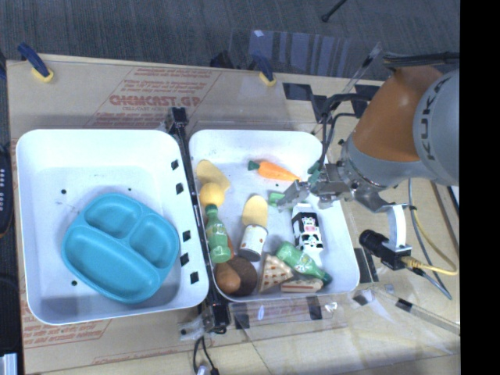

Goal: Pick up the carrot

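Blue plastic showed first at the left: a three-section tray point(119, 244) lay in the left bin point(31, 155), taking up most of its floor. Across the divider, the right bin point(234, 141) held a crowded row along its left and near sides: a yellow banana-like piece point(211, 180), a green bottle point(218, 239), a brown round item point(237, 276), a pizza slice point(275, 270), a cream-capped cylinder point(254, 225) and a cow-patterned carton point(308, 231). The carrot point(273, 170) lay on its side in the far part of that bin, green top toward the left, bare floor around it on the far side. The gripper point(301, 192) hung low just right of and nearer than the carrot's tip, close beside it; whether its fingers were apart or together could not be told. The grey arm point(398, 131) reached in over the bin's right wall.
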Tool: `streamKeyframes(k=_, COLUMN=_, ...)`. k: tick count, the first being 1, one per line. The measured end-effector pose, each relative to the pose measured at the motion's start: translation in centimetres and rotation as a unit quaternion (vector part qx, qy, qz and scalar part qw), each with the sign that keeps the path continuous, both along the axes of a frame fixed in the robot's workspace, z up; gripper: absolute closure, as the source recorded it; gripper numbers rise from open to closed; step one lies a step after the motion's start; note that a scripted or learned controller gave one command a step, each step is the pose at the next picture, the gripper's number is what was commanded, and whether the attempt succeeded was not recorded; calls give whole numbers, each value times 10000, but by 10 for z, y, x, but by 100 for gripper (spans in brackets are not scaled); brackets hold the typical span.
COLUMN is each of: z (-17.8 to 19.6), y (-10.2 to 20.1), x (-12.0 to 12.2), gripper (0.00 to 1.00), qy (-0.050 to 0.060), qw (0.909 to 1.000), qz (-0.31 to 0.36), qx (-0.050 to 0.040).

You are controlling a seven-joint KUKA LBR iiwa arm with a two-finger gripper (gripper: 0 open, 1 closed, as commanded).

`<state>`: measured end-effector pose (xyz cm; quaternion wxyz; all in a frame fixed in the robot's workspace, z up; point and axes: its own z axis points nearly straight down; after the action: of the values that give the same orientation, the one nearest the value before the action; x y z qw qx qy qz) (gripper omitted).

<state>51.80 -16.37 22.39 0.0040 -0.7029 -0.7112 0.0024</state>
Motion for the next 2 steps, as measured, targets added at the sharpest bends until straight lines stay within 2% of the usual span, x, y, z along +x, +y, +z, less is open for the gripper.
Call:
streamKeyframes(k=1, z=-77, y=-6, x=82, gripper=0, qy=39, qw=10000, qz=-48, qx=-16)
streamKeyframes(k=2, z=-130, y=-45, x=135, gripper=0, qy=17, qw=9986, qz=-528, qx=-24)
